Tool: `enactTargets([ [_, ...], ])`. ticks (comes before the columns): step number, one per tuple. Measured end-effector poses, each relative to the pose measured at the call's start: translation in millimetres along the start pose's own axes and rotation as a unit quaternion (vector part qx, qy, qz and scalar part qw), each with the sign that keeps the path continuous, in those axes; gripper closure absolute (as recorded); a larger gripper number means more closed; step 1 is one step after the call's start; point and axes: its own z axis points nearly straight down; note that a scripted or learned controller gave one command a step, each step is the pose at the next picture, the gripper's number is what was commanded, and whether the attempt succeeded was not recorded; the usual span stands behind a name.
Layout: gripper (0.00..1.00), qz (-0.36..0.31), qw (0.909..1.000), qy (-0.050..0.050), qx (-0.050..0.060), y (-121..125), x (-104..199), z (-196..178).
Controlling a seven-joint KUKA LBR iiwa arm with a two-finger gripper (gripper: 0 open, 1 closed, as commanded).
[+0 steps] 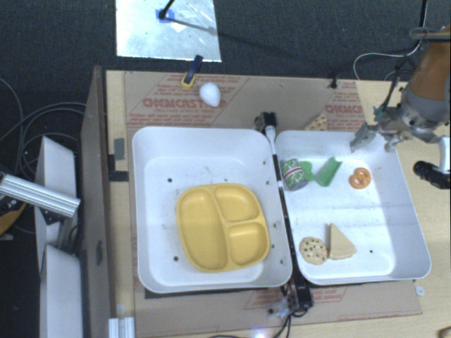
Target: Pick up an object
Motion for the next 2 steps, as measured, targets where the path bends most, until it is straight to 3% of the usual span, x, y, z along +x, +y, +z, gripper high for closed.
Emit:
enactTargets([
  [1, 0.0, 0.0, 0.9999, 0.005, 0.011, -79, 43, 65],
  [2, 0.0, -0.005, 1.0, 0.003, 0.004, -33, 92, 66],
])
